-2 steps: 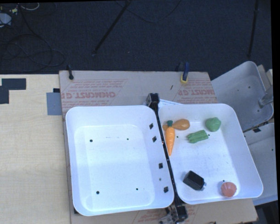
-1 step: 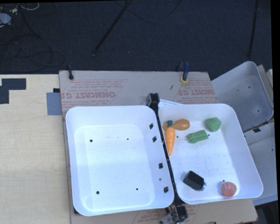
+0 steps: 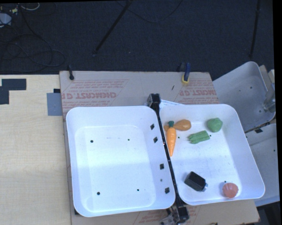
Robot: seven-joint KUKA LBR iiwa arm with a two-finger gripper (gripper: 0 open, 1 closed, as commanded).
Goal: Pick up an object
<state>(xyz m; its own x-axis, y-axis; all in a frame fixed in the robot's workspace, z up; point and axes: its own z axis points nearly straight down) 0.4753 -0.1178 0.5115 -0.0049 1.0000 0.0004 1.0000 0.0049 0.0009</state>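
The right bin point(image 3: 235, 162) holds several small objects. An orange carrot with a green top point(image 3: 170, 138) lies along its left wall. Beside it at the back rests an orange oval piece point(image 3: 182, 125). A round green piece point(image 3: 215, 124) sits at the back right, and a long green piece point(image 3: 198, 137) lies just in front of it. A black block point(image 3: 195, 181) rests near the front. A reddish ball point(image 3: 230, 190) sits in the front right corner.
The left bin point(image 3: 115, 161) adjoins the right one along a black divider strip point(image 3: 163, 146). Both stand on a cardboard sheet point(image 3: 108, 90) held by a blue-and-yellow clamp point(image 3: 186, 72). A grey metal plate point(image 3: 244, 90) stands at the right.
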